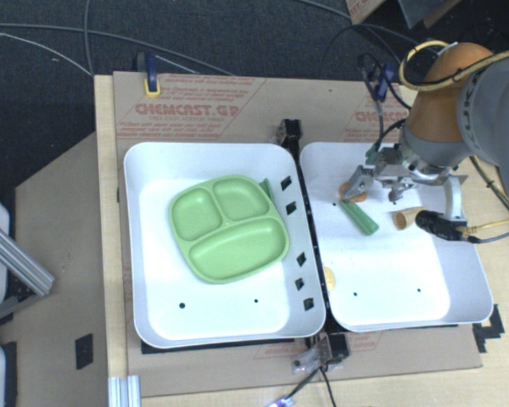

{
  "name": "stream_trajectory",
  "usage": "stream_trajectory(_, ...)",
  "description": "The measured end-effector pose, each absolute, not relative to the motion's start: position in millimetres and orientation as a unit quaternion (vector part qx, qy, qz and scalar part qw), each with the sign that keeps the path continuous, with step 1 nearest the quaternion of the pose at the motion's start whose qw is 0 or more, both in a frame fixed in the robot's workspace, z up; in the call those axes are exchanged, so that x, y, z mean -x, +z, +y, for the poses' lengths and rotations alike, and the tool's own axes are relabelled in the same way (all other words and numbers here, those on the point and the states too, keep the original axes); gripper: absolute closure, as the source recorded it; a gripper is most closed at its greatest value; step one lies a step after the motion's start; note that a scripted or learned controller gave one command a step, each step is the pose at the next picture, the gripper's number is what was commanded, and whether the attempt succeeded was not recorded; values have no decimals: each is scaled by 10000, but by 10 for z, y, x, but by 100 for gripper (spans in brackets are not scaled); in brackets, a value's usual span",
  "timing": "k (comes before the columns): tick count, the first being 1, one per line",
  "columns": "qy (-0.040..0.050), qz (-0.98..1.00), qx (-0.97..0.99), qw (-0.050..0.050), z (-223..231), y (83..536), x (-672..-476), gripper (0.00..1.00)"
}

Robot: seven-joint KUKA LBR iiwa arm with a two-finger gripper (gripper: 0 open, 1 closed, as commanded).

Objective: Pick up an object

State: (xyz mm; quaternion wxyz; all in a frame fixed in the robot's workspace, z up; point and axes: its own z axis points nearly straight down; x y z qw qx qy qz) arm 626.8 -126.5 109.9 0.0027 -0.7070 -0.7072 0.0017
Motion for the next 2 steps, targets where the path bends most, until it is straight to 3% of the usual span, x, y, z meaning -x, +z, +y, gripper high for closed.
stream_trajectory(1, -7, -7072, 7070, 1, -1265, 1252, -6285, 100)
stream_trajectory(2, -18, -7075, 7067, -26, -1274, 1698, -6336, 100)
